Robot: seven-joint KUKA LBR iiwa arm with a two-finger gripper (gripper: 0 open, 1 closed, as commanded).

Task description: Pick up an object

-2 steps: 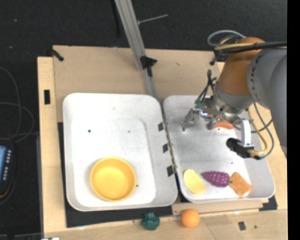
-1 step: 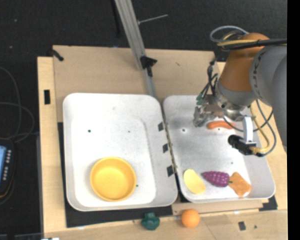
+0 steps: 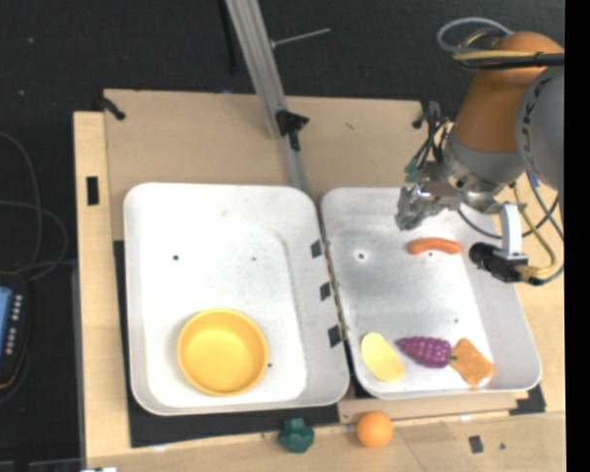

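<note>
orange sausage just below gripper, apart.

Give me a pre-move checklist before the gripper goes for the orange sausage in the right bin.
1. Target in view: orange sausage lies unobstructed near the right bin's far end: ok.
2. Gripper near target: just up and left of it: ok.
3. Space around target: purple grapes, yellow piece and orange block lie apart at the near end: ok.
4. Nothing held already: cannot tell.
5. Height above bin floor: cannot tell.
</note>
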